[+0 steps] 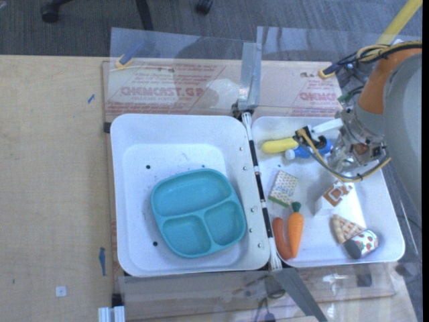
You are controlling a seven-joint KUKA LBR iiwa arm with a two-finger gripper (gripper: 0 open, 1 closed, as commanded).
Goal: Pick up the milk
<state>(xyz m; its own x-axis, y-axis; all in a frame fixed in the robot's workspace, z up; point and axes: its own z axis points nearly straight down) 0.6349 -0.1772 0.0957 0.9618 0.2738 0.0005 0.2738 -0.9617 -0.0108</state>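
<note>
In the right bin (395,237), near its back, lies a small blue and white container (305,151) that looks like the milk, on its side next to a yellow banana (278,145). My gripper (350,158) hangs low over the bin's back right part, just right of that container, with cables looped around the wrist. The wrist and cables hide whether it touches the container.
Also in the right bin are a checkered carton (284,186), a carrot (295,227), a red piece (280,239), a small orange and white box (336,193), a pizza slice (345,228) and a grey lump (362,243). A teal divided plate (198,213) lies in the left bin (127,146).
</note>
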